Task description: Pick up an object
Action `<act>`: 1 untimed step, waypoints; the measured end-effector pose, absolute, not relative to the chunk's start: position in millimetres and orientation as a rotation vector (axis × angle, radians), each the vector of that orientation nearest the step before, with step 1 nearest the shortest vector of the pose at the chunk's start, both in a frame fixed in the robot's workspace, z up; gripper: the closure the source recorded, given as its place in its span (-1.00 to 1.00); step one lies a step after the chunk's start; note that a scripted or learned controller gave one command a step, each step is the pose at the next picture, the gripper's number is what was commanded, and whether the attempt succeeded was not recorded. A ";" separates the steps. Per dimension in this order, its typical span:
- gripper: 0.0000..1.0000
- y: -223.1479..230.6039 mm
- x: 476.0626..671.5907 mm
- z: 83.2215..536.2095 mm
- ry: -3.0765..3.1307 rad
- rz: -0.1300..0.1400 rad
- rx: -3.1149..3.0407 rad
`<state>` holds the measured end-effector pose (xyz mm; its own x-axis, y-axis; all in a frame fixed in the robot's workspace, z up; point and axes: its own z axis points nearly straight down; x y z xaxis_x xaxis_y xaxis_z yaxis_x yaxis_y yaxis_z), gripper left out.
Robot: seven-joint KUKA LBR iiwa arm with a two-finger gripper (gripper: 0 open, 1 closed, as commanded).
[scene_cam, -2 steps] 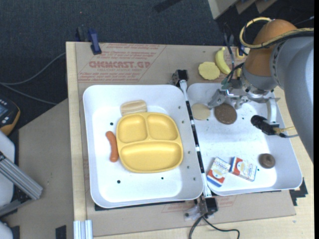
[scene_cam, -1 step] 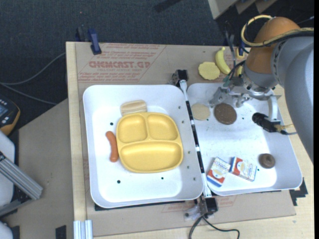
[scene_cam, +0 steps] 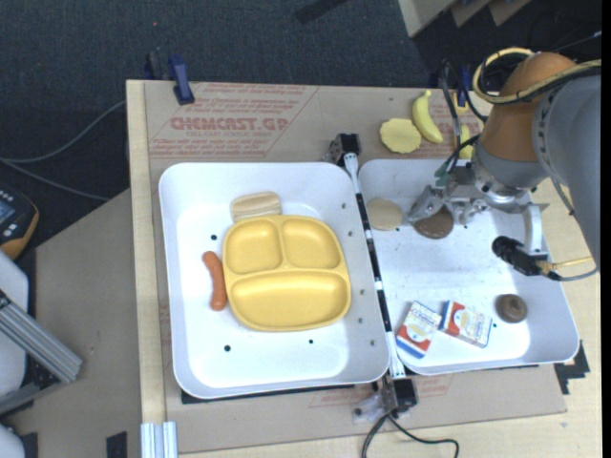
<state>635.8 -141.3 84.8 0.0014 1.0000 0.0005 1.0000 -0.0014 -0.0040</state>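
Brown and round, a cookie-like disc (scene_cam: 435,224) lies in the upper left part of the right bin (scene_cam: 535,346), directly under the gripper (scene_cam: 445,205); whether that disc is between the fingers or merely beneath them cannot be told from this slanted view, and whether the gripper is apart or together cannot be told either. Just to the left of the brown disc, against the bin's left wall, sits a paler tan round piece (scene_cam: 385,214). Toward the lower right of the brown disc, near the bin's right side, rests a small brown doughnut-shaped item (scene_cam: 512,307). Below the disc, along the bin's near edge, lie two small cartons side by side, a red, white and blue one (scene_cam: 418,329) and a red and white one (scene_cam: 468,323). The grey arm (scene_cam: 563,113) with its orange band (scene_cam: 516,113) comes down over the disc from the right. Left of the disc, the left bin (scene_cam: 191,351) holds a yellow divided plate (scene_cam: 284,272), with a toy hot dog sausage (scene_cam: 216,280) at the plate's left and a tan bread slice (scene_cam: 256,204) at its upper edge. Above the disc, on the tabletop (scene_cam: 239,122) outside the bins, lie a toy banana (scene_cam: 427,117) and a yellow chip-like piece (scene_cam: 401,135).
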 end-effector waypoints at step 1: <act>1.00 -141.7 639.9 99.0 -2.228 -0.005 -2.227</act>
<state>639.9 -141.7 99.0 -0.0007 1.0000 -0.0036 1.0000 0.0007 0.0084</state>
